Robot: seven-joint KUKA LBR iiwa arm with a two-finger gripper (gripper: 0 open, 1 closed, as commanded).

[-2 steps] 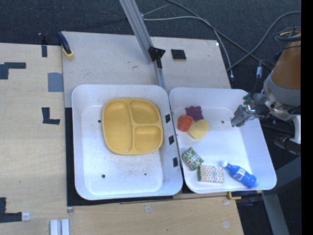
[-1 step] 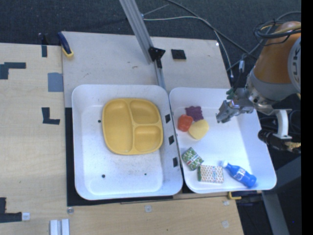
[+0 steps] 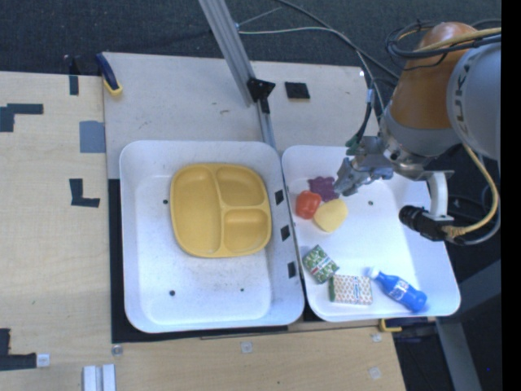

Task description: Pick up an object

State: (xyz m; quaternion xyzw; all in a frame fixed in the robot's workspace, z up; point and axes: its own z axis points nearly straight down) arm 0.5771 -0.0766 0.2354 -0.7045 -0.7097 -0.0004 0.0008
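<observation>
Your end effector [image 3: 348, 179] hangs low in the right bin [image 3: 423, 255], its tip at the purple object [image 3: 322, 187], which looks like the pick target; you cannot tell whether it is apart or together, since the wrist covers it. Just beside the purple piece lie an orange-red object [image 3: 307, 204] and a pale yellow one [image 3: 330, 215], crowding any grasp. The yellow tray [image 3: 220, 210] sits alone in the left bin [image 3: 146, 243], and the purple item's shape is partly hidden.
</observation>
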